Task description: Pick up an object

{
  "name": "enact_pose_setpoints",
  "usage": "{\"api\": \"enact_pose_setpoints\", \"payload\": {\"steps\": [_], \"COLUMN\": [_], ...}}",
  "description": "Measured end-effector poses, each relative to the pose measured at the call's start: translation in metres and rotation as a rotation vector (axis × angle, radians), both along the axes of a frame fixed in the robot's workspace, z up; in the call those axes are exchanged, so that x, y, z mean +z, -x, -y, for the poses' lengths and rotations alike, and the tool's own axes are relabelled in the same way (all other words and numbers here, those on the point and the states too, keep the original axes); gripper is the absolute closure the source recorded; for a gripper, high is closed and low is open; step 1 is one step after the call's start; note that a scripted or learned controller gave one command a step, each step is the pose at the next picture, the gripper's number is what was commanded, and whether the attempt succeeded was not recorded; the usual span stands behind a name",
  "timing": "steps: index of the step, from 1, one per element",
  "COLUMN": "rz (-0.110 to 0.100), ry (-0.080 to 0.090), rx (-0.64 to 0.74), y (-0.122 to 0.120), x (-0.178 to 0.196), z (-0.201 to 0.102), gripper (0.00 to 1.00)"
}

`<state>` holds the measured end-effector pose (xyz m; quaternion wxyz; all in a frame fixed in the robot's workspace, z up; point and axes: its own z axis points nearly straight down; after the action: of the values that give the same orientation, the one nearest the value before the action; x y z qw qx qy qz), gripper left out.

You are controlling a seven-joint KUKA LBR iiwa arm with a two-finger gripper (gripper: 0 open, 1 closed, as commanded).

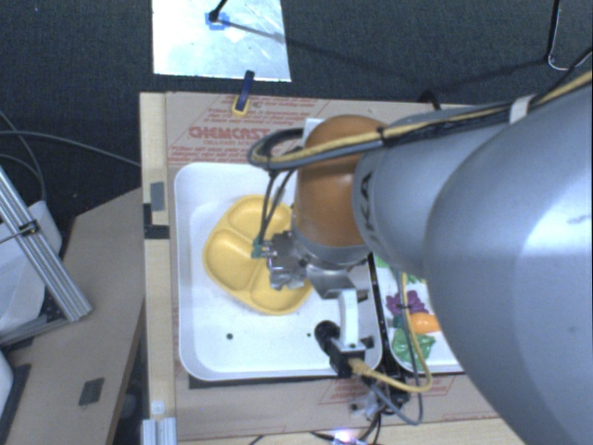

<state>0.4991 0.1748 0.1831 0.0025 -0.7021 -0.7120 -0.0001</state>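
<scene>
Item: yellow divided dish (pixel 243 253), lying in left bin (pixel 199 341), directly beneath and slightly left of claw (pixel 295 276). Claw state: cannot tell, hidden by wrist. Right bin (pixel 445 364): colourful items.

Red printed lettering is seen on the brown cardboard sheet (pixel 199 123) that lies under the white bins. One word in capitals is read as "CHEMCAST", on the strip of cardboard beyond the far rim of the left bin (pixel 190 248), up-frame and to the left of the arm's wrist. A smaller red line beneath it is too fine to be read. Further red print on the cardboard's near edge, below the bins, is blurred and cannot be read.
</scene>
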Motion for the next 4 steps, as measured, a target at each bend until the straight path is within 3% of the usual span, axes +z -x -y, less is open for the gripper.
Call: {"api": "enact_pose_setpoints", "payload": {"steps": [1, 2, 3, 4], "rz": [0.012, 0.003, 0.008, 0.01], "ry": [0.003, 0.004, 0.003, 0.004], "rx": [-0.015, -0.008, -0.008, -0.016], "y": [-0.043, -0.104, -0.149, -0.172], "x": [0.063, -0.038, -0.073, -0.017], "z": [0.028, 0.007, 0.016, 0.066], "gripper": [1.0, 1.0, 1.0, 1.0]}}
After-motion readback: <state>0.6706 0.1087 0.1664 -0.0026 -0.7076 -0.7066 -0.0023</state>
